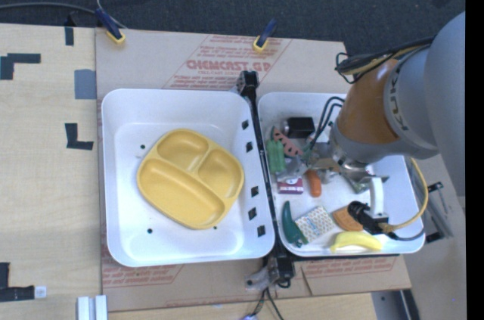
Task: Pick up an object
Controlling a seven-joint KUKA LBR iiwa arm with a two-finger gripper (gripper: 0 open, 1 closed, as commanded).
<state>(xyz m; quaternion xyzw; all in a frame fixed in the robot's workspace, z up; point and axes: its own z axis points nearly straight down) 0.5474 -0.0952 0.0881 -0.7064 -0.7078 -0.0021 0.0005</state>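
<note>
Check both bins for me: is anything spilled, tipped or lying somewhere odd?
Nothing stands out. The yellow divided plate lies flat, turned at an angle, alone in the left bin. The small items, among them a banana and a green pepper, are jumbled inside the right bin; nothing lies outside.

"CHEMCAST GP" (red) on cardboard

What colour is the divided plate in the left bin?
The divided plate is plain yellow, with no pattern, seen clearly in the camera view.
</note>
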